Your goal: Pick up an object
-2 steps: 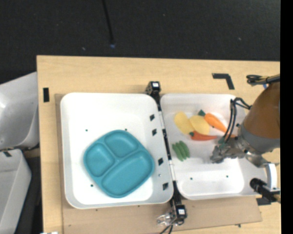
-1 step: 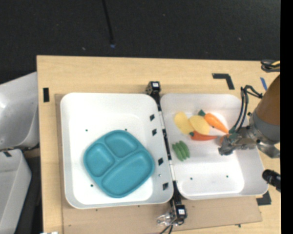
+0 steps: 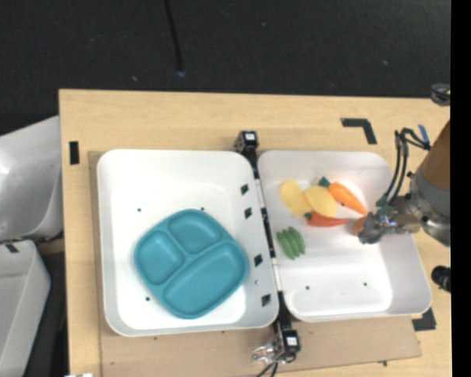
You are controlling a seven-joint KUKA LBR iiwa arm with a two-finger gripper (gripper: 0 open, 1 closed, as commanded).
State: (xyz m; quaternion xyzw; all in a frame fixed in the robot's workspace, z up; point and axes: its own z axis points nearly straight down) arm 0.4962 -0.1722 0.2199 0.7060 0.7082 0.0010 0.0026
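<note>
Gripper (image 3: 370, 230) low in the right white plastic bin (image 3: 392, 289), near its right wall.

Its fingers seem to touch the tip of a slim orange-red toy vegetable (image 3: 327, 220), though pinching cannot be told. Beside lie a yellow toy fruit (image 3: 314, 199), an orange toy carrot (image 3: 347, 195) and a green ridged toy (image 3: 291, 243); a teal divided plate (image 3: 190, 263) sits in the left bin (image 3: 114, 210).

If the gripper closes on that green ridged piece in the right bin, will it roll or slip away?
The green ridged vegetable looks like a small, rounded plastic toy, so it is probably light and stiff. Its curved sides could let it roll or squirt out sideways on the smooth right bin. It lies apart from the yellow pieces, so nothing braces it.
</note>
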